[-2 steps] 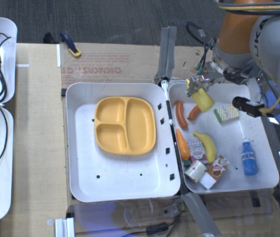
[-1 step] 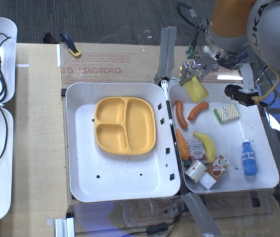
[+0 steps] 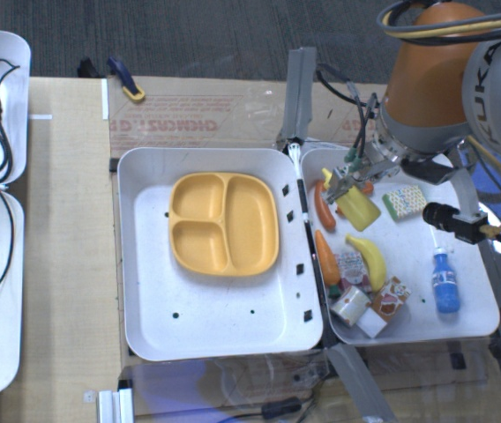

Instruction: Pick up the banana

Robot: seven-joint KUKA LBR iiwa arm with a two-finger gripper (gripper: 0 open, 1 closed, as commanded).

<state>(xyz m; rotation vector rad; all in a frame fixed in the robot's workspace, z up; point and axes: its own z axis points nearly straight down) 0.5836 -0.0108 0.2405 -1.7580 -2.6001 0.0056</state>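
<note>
The banana (image 3: 370,259) is yellow and curved, and lies in the middle of the right bin (image 3: 475,320) among other items. My gripper (image 3: 346,180) hangs over the back left part of that bin, just above a yellow block (image 3: 358,209). It is well behind the banana and apart from it. The orange-banded wrist (image 3: 436,55) rises behind the gripper and hides part of the bin's back edge.
A red sausage (image 3: 324,208) and a carrot (image 3: 326,259) lie along the right bin's left wall. A dotted green box (image 3: 405,201), a blue bottle (image 3: 444,282) and small packets (image 3: 367,305) surround the banana. The left bin (image 3: 145,307) holds a yellow divided plate (image 3: 225,223).
</note>
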